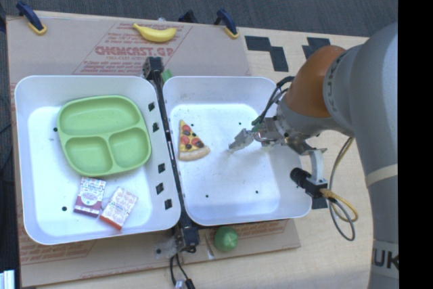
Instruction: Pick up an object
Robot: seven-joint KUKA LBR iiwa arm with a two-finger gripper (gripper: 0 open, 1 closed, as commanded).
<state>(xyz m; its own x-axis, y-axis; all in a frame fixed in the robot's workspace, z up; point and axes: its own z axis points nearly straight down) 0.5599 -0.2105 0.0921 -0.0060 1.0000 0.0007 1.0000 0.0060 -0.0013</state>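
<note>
Biggest risk I see here: the flat toy pizza slice with the tan crust and red topping [191,141] lies flush on the floor of the right-hand white bin [223,210], near that bin's left wall. A thin flat thing like that gives the arm's metal two-finger gripper [238,141] almost no edge to bite, so my guess is it would slide or get shoved against the wall instead of lifting.

The gripper sits low in the middle of the same bin, just beside the slice on its right and apart from it, carrying nothing. Whether it's spread or pinched together, I honestly can't tell from this angle.

The slice's long axis runs from the bin's far edge toward the near one, tip pointing at the far edge, crust at the near end.
</note>
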